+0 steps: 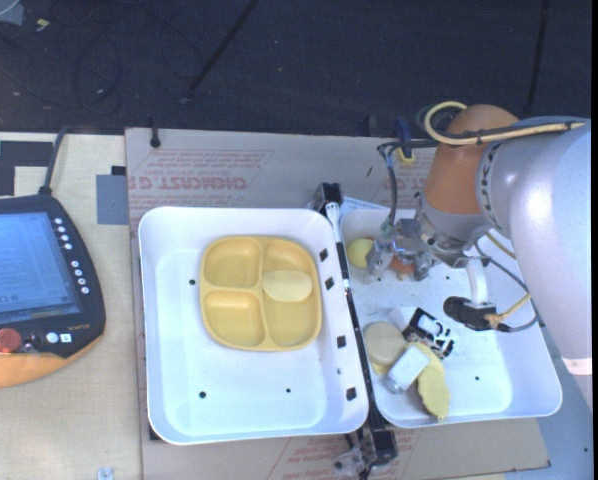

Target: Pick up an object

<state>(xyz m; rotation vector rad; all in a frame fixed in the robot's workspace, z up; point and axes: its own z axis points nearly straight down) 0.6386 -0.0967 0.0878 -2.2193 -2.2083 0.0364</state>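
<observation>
A cardboard-covered tabletop [229, 163] fills the middle of the scene, seen from above at a slant. On it sit two shallow white bins side by side. The left bin [179, 388] carries a yellow divided plate [241, 313] with four compartments; a pale yellow oval piece [288, 286] lies in the plate's upper right compartment.

The grey robot arm [539, 228] comes in from the right side and bends down over the right bin [509, 388]. Its wide grey body covers much of that bin's right edge, and an orange band [459, 168] shows above the wrist, wrapped by a loop of yellow cable. The wrist points down and to the left, with the end effector [399, 260] low over the upper part of the right bin, close to its floor. Whether it is wide or narrow cannot be told, because the parts blur together there.

A small yellow round object [359, 253] lies just beside the end effector, on its left, near the bin's dividing wall. Lower in the same bin lies a cluster: a tan round piece [383, 343], a white block [407, 368], a yellow oval piece [435, 392] and a small black and white item [431, 330].

At the far left, off the cardboard, rests a control tablet [34, 278] with a blue screen.
</observation>
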